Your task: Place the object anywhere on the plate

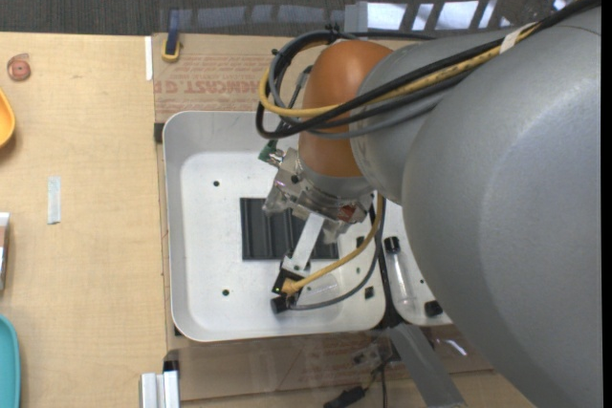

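- We see one two-finger gripper (308, 210), hanging low over the middle of the left bin under the orange band of the one grey arm (497, 167); the wrist hides its tips, so we cannot tell whether it is open or closed, or whether it holds anything.
- We count one dark grey rectangular ribbed slab (260, 229), lying flat on the bin floor. Its left part is bare and its right part runs under the gripper. We cannot tell whether the gripper touches it, nor whether it is the plate or the object.
- We count two shallow white plastic bins: the left bin (177, 205) shows in full, and the right bin (411, 296) shows as a corner beside the arm.
- One brown cardboard sheet (220, 76) with red print lies under the left bin.
- On the pale wooden bench (86, 282), well left of the bins, we count one small reddish round disc (17, 67), one pale grey strip (54, 201), one orange edge (4, 124) and one teal edge (6, 363).
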Controlling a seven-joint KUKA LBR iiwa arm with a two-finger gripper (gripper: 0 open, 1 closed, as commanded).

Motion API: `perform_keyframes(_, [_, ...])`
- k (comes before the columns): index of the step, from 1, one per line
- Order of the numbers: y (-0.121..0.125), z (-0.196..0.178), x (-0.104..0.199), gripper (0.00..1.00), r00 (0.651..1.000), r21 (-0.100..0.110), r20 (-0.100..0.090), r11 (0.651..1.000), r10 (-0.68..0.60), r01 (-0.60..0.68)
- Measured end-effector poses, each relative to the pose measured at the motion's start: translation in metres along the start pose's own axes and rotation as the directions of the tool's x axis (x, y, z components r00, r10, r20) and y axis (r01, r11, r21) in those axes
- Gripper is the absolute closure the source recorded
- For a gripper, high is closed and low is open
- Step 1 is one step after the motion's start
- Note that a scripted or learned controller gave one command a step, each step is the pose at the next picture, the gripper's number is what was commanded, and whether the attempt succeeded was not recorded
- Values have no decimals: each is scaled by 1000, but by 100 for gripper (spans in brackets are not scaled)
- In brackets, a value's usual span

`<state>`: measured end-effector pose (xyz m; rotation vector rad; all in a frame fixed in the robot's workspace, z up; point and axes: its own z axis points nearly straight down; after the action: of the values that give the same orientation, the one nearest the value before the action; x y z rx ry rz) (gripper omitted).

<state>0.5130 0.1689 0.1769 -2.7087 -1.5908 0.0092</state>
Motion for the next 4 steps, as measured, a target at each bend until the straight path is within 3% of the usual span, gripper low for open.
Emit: perform_keyframes(4, [0, 0, 0, 0, 1000, 0, 0, 1000, 0, 0])
